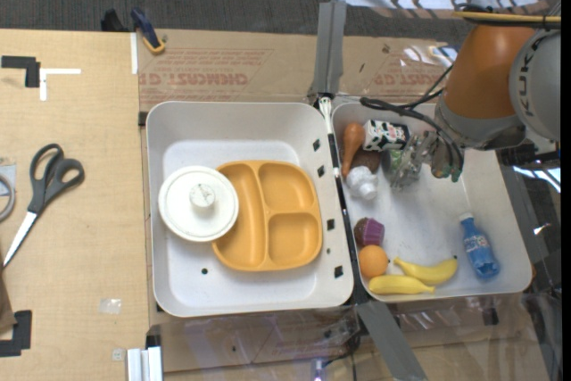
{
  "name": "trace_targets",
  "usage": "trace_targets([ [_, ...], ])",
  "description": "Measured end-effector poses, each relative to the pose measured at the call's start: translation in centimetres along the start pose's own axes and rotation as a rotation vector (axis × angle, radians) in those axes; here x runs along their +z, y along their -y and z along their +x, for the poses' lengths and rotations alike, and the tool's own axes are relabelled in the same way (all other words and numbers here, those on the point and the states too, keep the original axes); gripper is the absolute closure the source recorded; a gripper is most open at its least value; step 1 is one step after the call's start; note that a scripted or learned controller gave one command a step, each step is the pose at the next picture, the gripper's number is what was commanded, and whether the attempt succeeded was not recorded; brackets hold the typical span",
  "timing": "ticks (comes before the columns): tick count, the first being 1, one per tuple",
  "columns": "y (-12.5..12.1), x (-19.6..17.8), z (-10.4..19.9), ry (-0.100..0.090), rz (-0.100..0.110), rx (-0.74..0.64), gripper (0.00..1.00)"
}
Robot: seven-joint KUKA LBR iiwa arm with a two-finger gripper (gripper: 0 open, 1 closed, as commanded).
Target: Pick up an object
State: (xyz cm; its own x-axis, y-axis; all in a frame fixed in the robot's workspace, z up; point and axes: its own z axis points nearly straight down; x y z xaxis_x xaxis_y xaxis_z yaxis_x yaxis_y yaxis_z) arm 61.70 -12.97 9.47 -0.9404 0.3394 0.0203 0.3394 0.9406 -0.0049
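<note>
Grey tool (416,158), grip state I can't tell, hangs low in the right bin (500,192) among crowded toys, so it might nudge the cow-patterned carton (386,134) aside.

The left bin (161,219) holds a divided tray (272,214) with a round lid (198,200) overlapping its left edge, while the right bin (508,219) holds a bottle (478,247) at right, two bananas (412,276) at front, and scissors (40,192) lie on the bench far left.
</note>
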Motion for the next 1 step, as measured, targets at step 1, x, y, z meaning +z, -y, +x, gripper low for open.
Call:
trace_targets([
  [1,9.23,0.0,-1.63,0.029,-0.001,-0.334,1.0],
])
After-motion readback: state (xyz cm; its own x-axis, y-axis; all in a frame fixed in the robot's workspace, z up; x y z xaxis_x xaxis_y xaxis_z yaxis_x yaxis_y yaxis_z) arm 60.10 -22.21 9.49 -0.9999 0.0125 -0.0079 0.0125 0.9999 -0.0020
